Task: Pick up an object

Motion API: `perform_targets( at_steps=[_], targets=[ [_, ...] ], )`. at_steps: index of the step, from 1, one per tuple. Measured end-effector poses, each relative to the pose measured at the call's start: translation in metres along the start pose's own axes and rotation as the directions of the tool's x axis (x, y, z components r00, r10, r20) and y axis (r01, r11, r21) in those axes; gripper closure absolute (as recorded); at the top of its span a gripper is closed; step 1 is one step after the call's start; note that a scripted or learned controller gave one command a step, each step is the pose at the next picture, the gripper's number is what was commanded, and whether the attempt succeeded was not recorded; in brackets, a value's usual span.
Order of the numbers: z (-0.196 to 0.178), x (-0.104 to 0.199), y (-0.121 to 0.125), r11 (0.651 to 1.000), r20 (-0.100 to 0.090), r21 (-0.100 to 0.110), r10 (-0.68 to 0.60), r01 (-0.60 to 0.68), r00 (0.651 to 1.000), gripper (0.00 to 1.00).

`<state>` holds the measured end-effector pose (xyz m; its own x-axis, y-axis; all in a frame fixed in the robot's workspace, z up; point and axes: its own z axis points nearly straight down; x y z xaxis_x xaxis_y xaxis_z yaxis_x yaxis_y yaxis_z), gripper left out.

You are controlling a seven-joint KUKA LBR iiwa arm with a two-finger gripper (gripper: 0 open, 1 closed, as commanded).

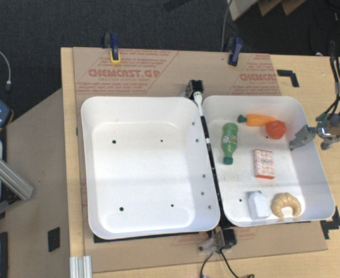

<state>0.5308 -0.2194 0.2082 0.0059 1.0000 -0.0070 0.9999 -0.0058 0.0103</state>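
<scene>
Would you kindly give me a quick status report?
Gripper at right bin's right rim, nothing between fingers. Tomato nearest, carrot touching it.

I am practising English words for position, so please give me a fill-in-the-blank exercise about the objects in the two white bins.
1. All the objects lie in the ____ bin in the camera view.
2. The green bottle lies nearest the divide between the bins, and its cap points toward the ____ edge of the view.
3. The carrot lies beside a ____ tomato.
4. The croissant lies next to a small ____ object.

Missing words: right; bottom; red; white
</scene>
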Motion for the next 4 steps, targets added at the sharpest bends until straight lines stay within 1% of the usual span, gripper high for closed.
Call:
perform_targets(
  at_steps=[1, 2, 3, 4],
  targets=[
    [-0.073, -0.007, -0.052, 1.000, -0.001, 0.002, -0.003, 0.003, 1.000, 0.00],
    [-0.117, -0.006, -0.049, 1.000, -0.003, 0.003, -0.007, 0.007, 1.000, 0.00],
    [-0.135, -0.006, -0.050, 1.000, -0.004, 0.006, -0.007, 0.007, 1.000, 0.00],
    [0.114, -0.001, -0.055, 1.000, -0.016, 0.022, -0.006, 0.007, 1.000, 0.00]
  ],
)
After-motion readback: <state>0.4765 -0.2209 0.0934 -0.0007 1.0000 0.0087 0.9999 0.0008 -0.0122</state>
